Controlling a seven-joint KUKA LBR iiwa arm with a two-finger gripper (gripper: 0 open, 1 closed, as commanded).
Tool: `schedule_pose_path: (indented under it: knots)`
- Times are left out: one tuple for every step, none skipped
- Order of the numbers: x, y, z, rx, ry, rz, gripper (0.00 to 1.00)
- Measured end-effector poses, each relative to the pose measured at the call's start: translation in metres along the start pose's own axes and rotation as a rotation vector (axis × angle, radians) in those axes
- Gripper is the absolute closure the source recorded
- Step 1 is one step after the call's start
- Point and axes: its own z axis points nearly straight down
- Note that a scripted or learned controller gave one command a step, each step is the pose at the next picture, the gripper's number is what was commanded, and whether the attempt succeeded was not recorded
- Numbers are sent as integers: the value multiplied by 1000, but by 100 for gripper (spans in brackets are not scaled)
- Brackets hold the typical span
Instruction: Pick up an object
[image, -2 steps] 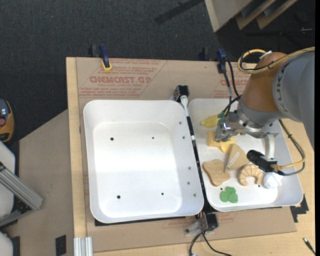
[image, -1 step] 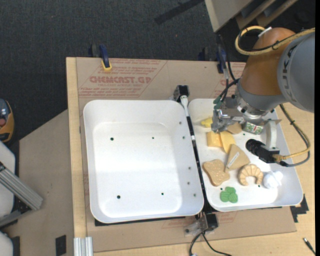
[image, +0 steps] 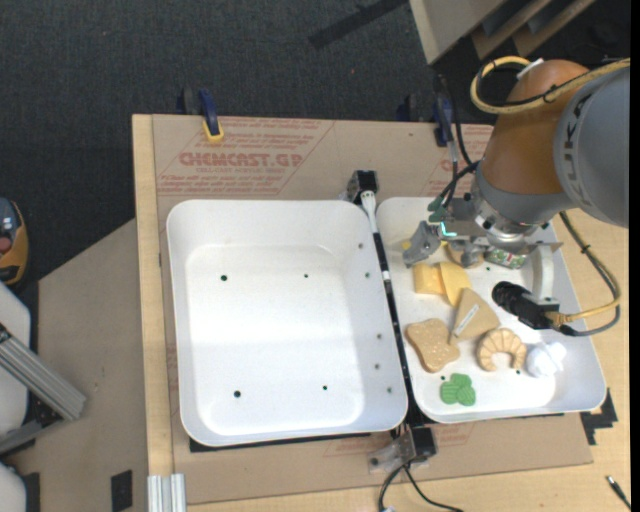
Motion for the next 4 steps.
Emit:
schedule_pose_path:
  knots:
    - [46,29,0,-4,1,-5,0]
    - [56,54,0,-4,-1,-2,0]
    - [69,65,0,-3,0,-1,0]
    - [129,57,0,2,1,-5,0]
